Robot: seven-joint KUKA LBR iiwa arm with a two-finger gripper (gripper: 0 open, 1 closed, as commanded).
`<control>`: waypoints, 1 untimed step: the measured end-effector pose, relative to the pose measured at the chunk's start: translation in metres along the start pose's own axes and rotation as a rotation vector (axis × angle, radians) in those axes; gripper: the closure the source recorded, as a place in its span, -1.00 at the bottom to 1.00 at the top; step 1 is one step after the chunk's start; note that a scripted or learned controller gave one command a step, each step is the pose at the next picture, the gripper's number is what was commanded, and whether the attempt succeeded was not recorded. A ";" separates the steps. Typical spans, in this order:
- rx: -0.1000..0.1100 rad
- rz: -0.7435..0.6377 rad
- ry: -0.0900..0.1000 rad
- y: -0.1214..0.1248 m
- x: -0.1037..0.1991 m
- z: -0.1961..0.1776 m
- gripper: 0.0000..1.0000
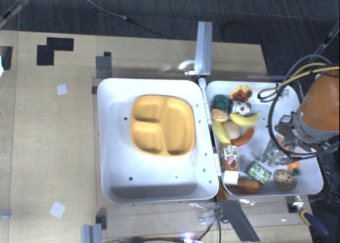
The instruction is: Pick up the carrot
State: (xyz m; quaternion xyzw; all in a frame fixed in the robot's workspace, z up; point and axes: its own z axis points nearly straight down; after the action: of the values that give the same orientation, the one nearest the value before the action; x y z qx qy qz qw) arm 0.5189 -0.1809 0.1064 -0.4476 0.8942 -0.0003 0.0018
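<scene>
The right bin (pixel 313 186) holds a heap of toy foods. A small orange piece with a bit of green, which looks like the carrot (pixel 294 167), lies near the bin's right side, mostly covered by the arm. My gripper (pixel 277 154) is down inside this bin, just left of and above that orange piece, beside a green can (pixel 258 173). The orange-banded wrist (pixel 321 103) and its cables hang over the bin's right half. I cannot make out anything held.
The left bin (pixel 114 130) holds a yellow divided tray (pixel 162 125). The right bin's left side carries two bananas (pixel 244 119), corn (pixel 219 114), a sausage (pixel 243 140), a carton (pixel 230 157) and a brown round toy (pixel 285 179). A metal post (pixel 204 45) stands behind the bins.
</scene>
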 end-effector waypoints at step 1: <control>0.009 0.032 -0.004 0.031 -0.015 -0.062 1.00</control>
State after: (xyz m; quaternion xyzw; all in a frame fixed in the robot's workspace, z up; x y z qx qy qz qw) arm 0.5027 -0.1505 0.1682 -0.4332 0.9013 -0.0032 0.0055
